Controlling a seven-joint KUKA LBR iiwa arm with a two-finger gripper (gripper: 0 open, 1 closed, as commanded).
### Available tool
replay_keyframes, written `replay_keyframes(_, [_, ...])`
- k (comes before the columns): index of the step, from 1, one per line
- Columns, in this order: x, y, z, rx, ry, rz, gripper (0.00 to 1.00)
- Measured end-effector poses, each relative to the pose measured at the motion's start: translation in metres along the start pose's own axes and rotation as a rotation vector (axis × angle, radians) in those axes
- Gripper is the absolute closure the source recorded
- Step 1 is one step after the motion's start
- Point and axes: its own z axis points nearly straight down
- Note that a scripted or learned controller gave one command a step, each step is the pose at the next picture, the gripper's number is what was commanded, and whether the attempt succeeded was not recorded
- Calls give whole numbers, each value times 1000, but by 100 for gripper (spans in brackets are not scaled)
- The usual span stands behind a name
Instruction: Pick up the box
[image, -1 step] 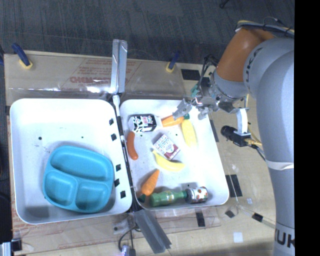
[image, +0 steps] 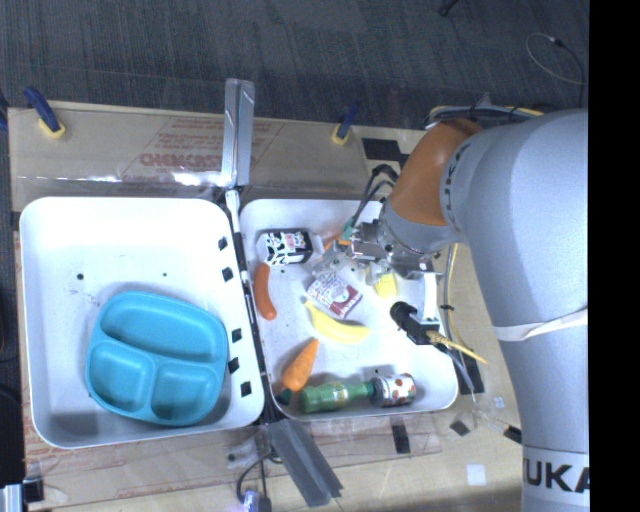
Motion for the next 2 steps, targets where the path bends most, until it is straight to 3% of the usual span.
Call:
replay_keyframes(1, [2,14,3,6,0,371,0])
replay_keyframes(2, [16,-11,6,13,-2,372,0])
